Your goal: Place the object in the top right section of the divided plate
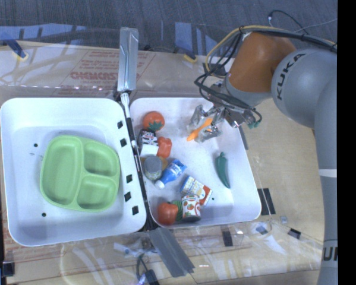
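Tool (204, 125) over the right bin (243, 186), fingers clamped on an orange carrot (197, 132) (green plate (79, 172) well apart)

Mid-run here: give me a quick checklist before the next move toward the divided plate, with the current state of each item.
1. Orange carrot-like piece between the hand fingers: ok, it appears gripped.
2. Grip firm enough to lift: cannot tell.
3. Hand lifted out of the right bin: not ok, it sits low over it.
4. Top right section of the green divided plate free: ok.
5. Plate sitting flat in the left bin: ok.
6. Green pepper apart from the hand: ok.
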